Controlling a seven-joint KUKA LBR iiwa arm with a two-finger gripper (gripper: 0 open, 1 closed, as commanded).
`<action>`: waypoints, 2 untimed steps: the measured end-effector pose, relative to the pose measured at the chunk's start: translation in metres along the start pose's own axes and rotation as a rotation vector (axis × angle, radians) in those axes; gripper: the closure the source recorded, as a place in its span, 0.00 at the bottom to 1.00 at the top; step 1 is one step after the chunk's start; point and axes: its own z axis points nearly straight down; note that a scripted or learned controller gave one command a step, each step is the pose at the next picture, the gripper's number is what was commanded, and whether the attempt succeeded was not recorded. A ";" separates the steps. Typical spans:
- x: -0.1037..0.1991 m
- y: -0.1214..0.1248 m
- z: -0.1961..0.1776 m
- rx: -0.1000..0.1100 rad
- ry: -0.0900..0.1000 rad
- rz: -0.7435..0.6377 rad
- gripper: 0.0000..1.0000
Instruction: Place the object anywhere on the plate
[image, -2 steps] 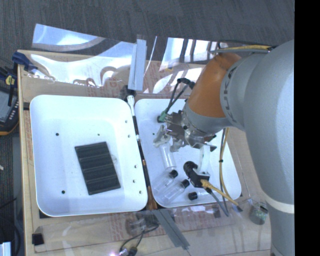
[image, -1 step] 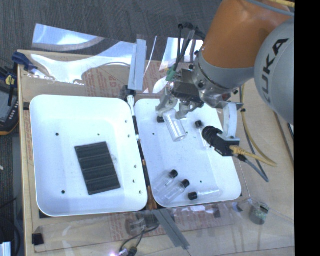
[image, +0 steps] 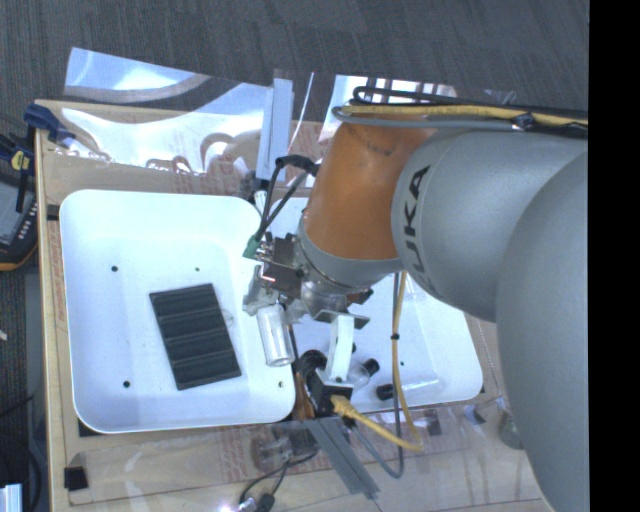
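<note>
A black ridged rectangular plate (image: 195, 336) lies flat in the left white bin (image: 110, 230), a little right of its middle. My gripper (image: 307, 345) hangs over the border between the two bins, just right of the plate. One pale finger (image: 274, 337) points down over the left bin's right edge, and the other (image: 342, 352) stands over the right bin (image: 445, 375). The fingers are apart and I see nothing between them. Small dark pieces (image: 366, 368) lie in the right bin beneath the wrist. The arm hides most of that bin.
The grey arm with its orange band (image: 360, 190) covers the right half of the view. A yellow cable (image: 375, 425) and black cables trail by the bench's front edge. Clear plastic sheeting (image: 170, 120) lies behind the bins.
</note>
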 end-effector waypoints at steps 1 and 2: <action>0.076 -0.023 0.146 0.001 -0.002 -0.264 1.00; 0.165 0.080 0.151 -0.004 0.000 -0.485 1.00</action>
